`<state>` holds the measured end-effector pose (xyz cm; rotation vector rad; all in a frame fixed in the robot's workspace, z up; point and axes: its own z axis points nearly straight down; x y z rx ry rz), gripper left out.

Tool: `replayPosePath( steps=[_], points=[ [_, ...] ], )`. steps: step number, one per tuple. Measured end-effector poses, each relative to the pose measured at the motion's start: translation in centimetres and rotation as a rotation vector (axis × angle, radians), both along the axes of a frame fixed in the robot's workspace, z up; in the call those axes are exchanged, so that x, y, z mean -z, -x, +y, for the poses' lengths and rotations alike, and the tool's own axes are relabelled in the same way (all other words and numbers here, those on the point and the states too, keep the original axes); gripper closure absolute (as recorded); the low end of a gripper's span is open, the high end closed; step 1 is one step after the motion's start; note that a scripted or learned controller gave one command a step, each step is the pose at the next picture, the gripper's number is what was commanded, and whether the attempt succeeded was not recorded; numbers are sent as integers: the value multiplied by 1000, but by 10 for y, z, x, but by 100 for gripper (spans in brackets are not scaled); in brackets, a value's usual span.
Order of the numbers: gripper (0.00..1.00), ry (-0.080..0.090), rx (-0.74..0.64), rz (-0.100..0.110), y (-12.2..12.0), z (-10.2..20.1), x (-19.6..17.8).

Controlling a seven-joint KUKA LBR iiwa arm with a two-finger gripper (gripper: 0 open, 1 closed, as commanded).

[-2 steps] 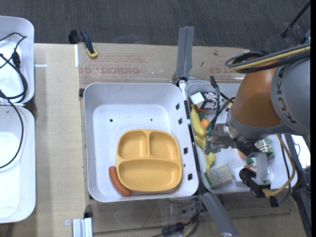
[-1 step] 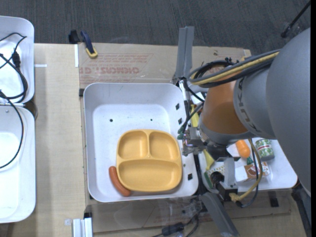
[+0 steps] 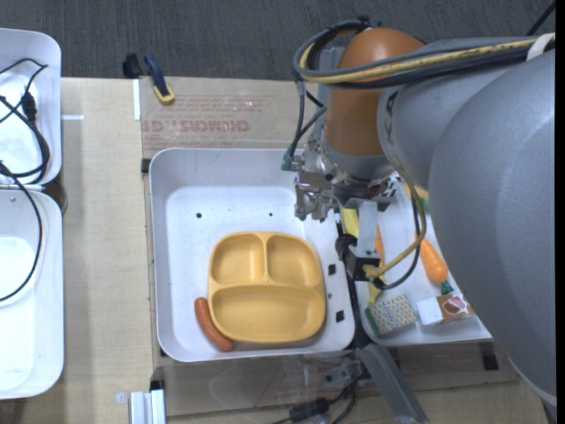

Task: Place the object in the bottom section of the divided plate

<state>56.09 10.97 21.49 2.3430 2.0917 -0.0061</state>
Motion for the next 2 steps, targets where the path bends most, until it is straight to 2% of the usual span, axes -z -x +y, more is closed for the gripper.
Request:
replayPosePath(
  steps=[1, 2],
  points=[
    [100, -1, -277, 3, 32, -18, 25],
    [100, -1, -289, 2, -4, 47, 65]
  ],
)
